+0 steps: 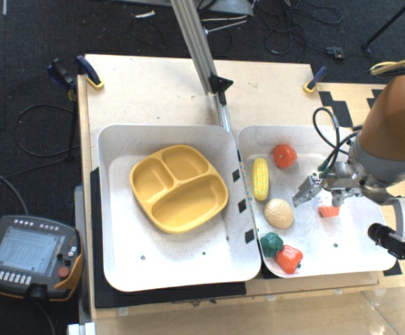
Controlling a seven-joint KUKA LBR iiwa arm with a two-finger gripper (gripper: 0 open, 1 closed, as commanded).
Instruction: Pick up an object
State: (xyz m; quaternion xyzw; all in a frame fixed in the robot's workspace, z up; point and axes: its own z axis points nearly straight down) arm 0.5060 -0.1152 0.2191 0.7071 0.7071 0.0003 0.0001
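right bin, gripper above scattered toy foods

gripper (312,190) over the right bin (355,257), fingers spread narrowly, nothing between them. corn cob (260,179) lying with long axis running toward and away from the camera, near the divider between bins, well left of the gripper. beige round item (279,213) just below the corn, near the fingertips to their lower left. red tomato (284,156) above and left of the gripper. small orange-red piece (329,211) just right of the fingertips. green piece (271,243) and red pepper (289,258) touching, at the bin's near edge. open floor toward the bin's lower right. yellow divided plate (179,187) tilted in the left bin (118,257), bare floor around it.
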